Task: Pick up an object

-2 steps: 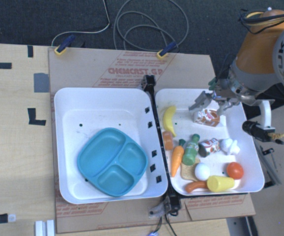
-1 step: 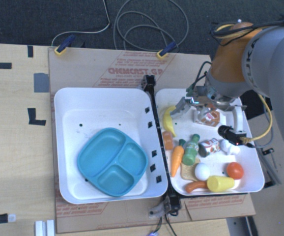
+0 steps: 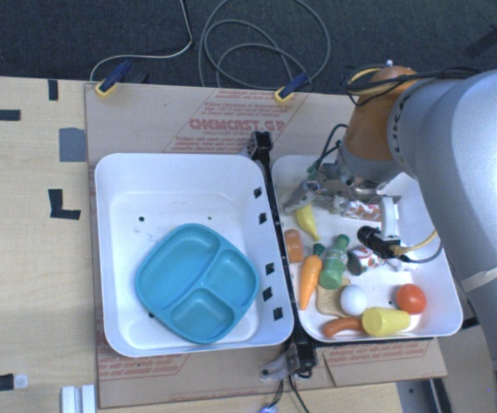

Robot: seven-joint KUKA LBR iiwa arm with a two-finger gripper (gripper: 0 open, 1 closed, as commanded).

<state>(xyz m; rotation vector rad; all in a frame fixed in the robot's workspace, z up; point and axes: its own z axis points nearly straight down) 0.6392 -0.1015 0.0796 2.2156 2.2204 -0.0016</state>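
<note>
Here the gripper [image 3: 339, 198] hangs low over the upper part of the right bin [image 3: 442, 269], probably to reach the toy food like the carrot [image 3: 309, 280] crowded below it, and its opening I cannot tell.

Two shallow white bins are counted on the surface [image 3: 33, 231]: a left bin [image 3: 115, 188] and a right bin [image 3: 442, 291]. One blue divided plate [image 3: 197, 282] with three compartments is held in the left bin. In the right bin, one carrot [image 3: 309, 280], one green bottle [image 3: 334, 263], one white egg [image 3: 352, 299], one red tomato [image 3: 411, 298], one yellow lemon-like piece [image 3: 384, 321], one small yellow piece [image 3: 307, 222] and one orange sausage-like piece [image 3: 341, 326] are counted; further small items under the arm cannot be told apart. Two clamps are seen at the cardboard's far edge, one yellow-and-blue clamp [image 3: 111, 79] and one blue-and-yellow clamp [image 3: 291, 86]. One looped cable [image 3: 261, 41] is seen beyond them.
</note>
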